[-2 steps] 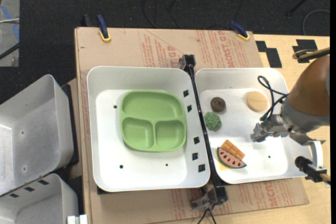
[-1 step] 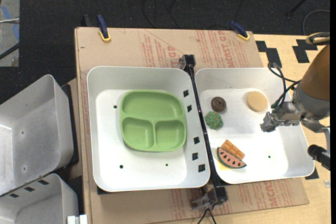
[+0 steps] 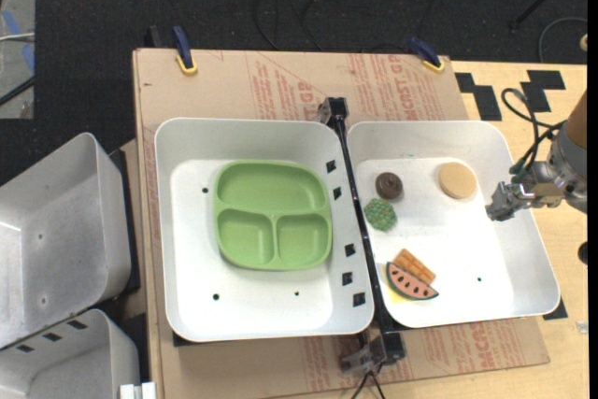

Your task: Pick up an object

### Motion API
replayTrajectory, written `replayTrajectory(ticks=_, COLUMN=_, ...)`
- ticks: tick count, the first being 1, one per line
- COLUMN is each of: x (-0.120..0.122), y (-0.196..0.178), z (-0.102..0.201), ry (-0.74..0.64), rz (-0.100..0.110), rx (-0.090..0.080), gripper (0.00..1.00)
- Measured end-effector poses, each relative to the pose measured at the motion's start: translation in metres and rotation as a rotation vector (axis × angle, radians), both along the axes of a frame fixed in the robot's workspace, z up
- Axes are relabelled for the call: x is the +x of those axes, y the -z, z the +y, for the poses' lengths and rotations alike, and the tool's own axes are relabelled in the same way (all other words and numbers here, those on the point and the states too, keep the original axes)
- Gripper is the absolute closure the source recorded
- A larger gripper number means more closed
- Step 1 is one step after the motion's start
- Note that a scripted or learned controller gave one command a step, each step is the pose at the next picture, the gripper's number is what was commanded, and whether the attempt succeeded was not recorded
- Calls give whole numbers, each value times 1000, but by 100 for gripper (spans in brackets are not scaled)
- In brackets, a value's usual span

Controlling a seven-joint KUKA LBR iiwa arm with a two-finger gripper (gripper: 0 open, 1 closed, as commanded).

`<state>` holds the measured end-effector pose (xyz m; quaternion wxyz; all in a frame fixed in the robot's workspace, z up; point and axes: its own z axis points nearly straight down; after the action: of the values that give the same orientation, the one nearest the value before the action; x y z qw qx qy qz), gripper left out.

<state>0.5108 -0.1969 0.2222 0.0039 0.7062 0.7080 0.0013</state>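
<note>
You've got 2 white bins side by side on the bench: the left bin (image 3: 177,201) holds 1 green divided plate (image 3: 274,215) w/ 3 compartments, roughly centred. The right bin (image 3: 523,285) holds 5 small objs: 1 dark brown donut-like piece (image 3: 389,186) at the far left, 1 green bumpy round piece (image 3: 380,216) just near-side of it, 1 tan round cookie-like disc (image 3: 457,180) further right, about level w/ the donut, and at the near left 1 watermelon slice (image 3: 411,284) touching 1 orange piece (image 3: 414,264) that sits at its far edge. All 5 lie flat on the bin floor, none lifted. The arm (image 3: 570,154) comes in from the right, wrist crossing the right rim of the right bin, approx level w/ the cookie disc. The gripper (image 3: 500,204) sits over the bin's right portion, right of the cookie and apart from it; nothing is between its tips. Whether the pincer is open or closed you can't tell from here, it's too small and dark.
</note>
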Motion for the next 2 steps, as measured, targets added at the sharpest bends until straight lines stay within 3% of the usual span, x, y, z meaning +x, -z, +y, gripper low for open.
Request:
replayTrajectory(ticks=1, x=-5, y=-49, z=7, ry=-2, rz=1, rx=1, gripper=100)
replayTrajectory(ticks=2, x=-9, y=-41, z=54, ry=-4, rz=9, rx=6, gripper=100)
